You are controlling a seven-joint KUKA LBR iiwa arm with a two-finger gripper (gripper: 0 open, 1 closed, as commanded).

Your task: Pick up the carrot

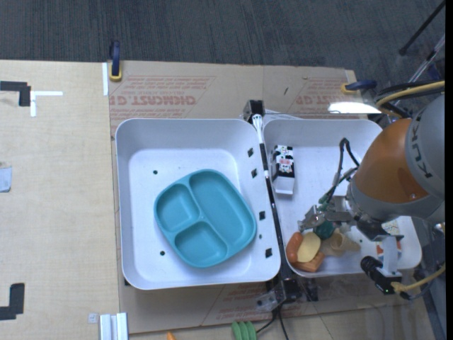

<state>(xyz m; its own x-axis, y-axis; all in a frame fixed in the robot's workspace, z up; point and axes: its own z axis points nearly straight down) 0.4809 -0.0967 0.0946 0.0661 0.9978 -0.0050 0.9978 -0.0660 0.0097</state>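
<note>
The orange carrot [296, 252] lies at the near left corner of the right bin [318, 137], partly under a pale yellow potato-like piece [309, 246]. My gripper [320, 222] hangs low over this pile, just above and to the right of the carrot, with a small dark green item [325, 229] right beneath it. The grey arm with its orange band [388, 168] reaches in from the right and covers the right side of the bin. Nothing shows as lifted off the bin floor.
A black-and-white carton [284, 166] stands at the upper left of the right bin. A beige item [341, 242] lies beside the pile. The left bin [134, 211] holds a blue divided plate [205, 217]. The bins' shared wall [263, 183] runs close to the carrot.
</note>
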